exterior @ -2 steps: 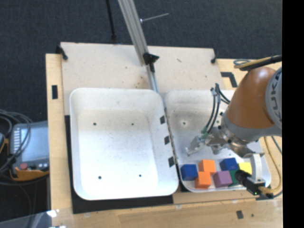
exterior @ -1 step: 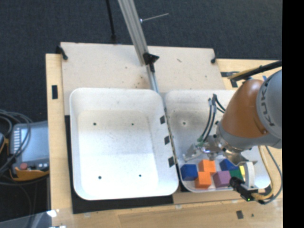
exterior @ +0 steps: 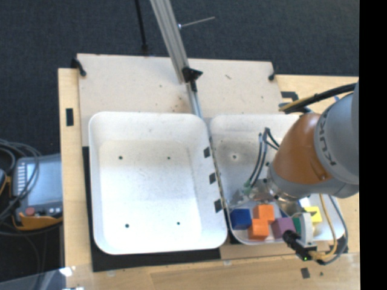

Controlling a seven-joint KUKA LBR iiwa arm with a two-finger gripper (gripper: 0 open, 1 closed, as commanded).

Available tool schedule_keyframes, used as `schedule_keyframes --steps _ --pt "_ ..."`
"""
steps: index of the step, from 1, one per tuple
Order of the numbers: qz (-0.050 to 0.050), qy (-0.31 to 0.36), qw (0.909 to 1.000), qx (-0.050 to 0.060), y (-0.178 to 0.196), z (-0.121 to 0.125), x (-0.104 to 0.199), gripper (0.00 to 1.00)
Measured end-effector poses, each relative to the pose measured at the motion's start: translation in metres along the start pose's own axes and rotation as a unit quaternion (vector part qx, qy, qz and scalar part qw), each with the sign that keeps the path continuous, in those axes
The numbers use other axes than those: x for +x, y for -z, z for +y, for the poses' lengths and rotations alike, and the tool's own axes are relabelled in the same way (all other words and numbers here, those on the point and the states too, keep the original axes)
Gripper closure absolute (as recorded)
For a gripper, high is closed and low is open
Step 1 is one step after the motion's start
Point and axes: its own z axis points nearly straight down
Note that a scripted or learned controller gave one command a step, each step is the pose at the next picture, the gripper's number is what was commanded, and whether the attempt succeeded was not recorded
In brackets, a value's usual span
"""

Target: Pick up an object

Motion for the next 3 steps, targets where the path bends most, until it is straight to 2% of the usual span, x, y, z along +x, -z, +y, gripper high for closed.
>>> schedule_keyframes --steps 1,2,3 --pt "0.0 -0.005 1.0 -0.003 0.011 0.002 -0.001 1.0" --pt "0.001 0.002 1.0 0.001 0.07 0.013 0.001 1.0" --pt "0.002 0.003 1.0 0.001 0.128 0.01 0.008 1.0"
